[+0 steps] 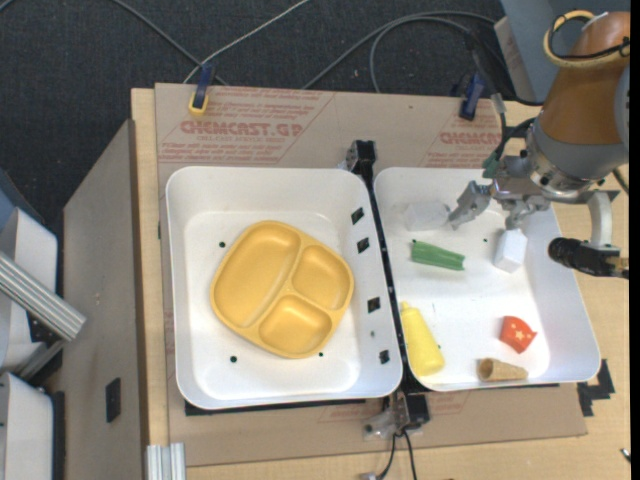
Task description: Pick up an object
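White block (509,249) is seen in the right bin (570,313), in its far half and toward the right wall, just below the gripper (488,222). The block is laid with its long axis running almost straight from the far side to the near side of the view, tipped slightly so that its far end leans right. To its left a green piece (437,256) is laid crosswise, its length running left to right, and a pale scrap (424,214) is found beyond that, near the bin's far wall. Nearer the camera, a yellow bottle (421,340) is placed along the left wall, a red piece (516,334) lies toward the right, and a brown cone (501,371) is set by the near rim. The left bin (190,268) is occupied by a yellow divided plate (283,288), turned at a slant. Both bins are carried on a brown board (300,118) printed with red lettering and held by two blue clamps (203,96) at its far edge; dark carpet (100,38) crossed by cables is seen beyond it. The gripper's jaws are shown spread apart, and nothing is seen between them; the right finger (518,216) ends just above the block's far end, and whether contact is made cannot be told. The left finger (466,206) is angled out toward the pale scrap.
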You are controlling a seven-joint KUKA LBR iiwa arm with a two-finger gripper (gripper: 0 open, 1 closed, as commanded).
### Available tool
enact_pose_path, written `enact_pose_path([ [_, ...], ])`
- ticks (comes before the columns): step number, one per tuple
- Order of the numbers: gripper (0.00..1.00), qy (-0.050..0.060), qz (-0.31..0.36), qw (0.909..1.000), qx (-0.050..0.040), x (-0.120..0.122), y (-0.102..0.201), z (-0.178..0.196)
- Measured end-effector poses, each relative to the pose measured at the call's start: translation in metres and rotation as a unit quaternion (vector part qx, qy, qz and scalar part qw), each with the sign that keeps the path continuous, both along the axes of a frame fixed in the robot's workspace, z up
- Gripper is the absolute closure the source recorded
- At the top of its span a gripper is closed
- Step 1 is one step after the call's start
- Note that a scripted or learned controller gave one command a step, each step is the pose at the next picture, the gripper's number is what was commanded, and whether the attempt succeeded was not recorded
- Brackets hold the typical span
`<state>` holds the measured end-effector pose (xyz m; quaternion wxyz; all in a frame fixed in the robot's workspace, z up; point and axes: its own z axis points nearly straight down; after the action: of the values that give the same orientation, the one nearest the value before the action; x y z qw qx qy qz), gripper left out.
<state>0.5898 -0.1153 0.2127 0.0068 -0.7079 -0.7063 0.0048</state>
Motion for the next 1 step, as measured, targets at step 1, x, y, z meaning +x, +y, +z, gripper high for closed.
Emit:
enact_pose_path([
  [1,0.0,-0.007,0.002,1.0,-0.0008,0.0026,0.0005,0.0086],
])
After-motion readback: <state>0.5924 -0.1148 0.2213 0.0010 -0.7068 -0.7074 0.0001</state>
